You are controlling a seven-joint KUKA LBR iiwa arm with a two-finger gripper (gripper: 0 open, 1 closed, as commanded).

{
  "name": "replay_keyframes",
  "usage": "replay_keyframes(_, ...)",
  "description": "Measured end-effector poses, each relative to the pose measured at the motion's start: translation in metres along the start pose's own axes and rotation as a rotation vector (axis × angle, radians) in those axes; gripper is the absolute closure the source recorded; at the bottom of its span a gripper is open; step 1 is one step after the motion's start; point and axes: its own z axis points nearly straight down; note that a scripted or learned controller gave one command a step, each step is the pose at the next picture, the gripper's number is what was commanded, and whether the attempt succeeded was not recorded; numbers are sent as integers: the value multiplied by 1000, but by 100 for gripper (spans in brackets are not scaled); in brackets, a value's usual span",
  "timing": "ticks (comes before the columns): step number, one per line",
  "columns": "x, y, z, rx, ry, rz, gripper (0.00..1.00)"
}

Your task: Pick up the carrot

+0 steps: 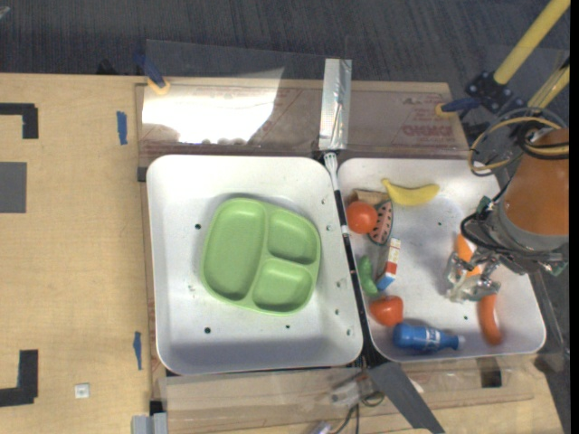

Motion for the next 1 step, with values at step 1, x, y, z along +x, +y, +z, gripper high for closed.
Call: replay_keyframes(1, -31, 47, -52, -3, 1, 191, 100)
